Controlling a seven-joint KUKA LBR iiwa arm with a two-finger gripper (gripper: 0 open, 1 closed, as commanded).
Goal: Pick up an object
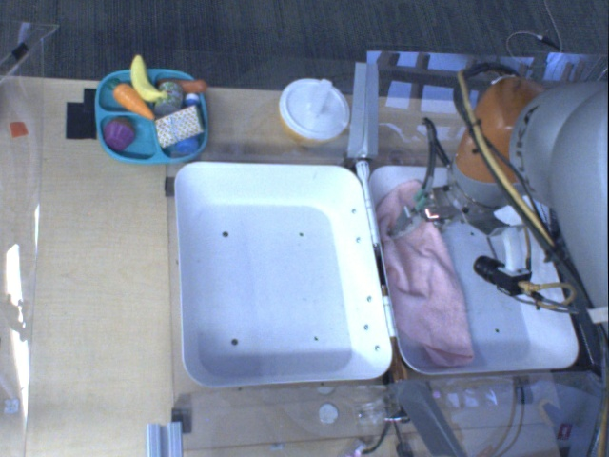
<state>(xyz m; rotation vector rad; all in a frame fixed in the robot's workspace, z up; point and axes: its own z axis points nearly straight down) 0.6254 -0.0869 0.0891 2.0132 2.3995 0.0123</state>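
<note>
One wooden desk (86, 284) carries everything. On it sit two shallow white bins side by side: the left bin (276, 274) is the larger in view, and the right bin (533, 336) lies partly under the arm. One grey arm (561, 150), with an orange band (490, 112) near its wrist, reaches in from the right over the right bin, trailing black and yellow cables.

One pink cloth (428, 288) lies in the right bin, stretched along that bin's left wall from the far end almost to the near end, rumpled at the top. The pincer (423, 212) sits low at the cloth's upper end, touching or just above the folds; I cannot tell how it stands, since its tips are lost against the fabric.

Beyond the bins, at the desk's far edge, stands one round white container with a yellow rim (314, 110). Further left is one blue divided tray (150, 114) holding toy food: one banana (145, 80), one carrot (133, 100), one purple piece (119, 133) and a few smaller bits.
</note>
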